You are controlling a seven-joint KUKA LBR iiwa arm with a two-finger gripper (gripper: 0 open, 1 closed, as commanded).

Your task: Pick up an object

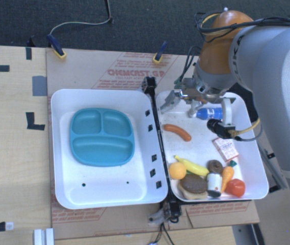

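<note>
My tool [180, 102] hangs open, empty, over the right bin [252, 131], above the hot dog [177, 131]. Risk: fingers straddling poorly, rolling it away.

One fixed overhead camera, angled down at both bins [58, 152].

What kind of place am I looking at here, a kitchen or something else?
Probably a robot test lab, not a kitchen. A grey arm with an orange band reaches over two shallow white bins on a cardboard-covered bench; one holds toy food like a plastic hot dog, the other a blue divided plate.
</note>
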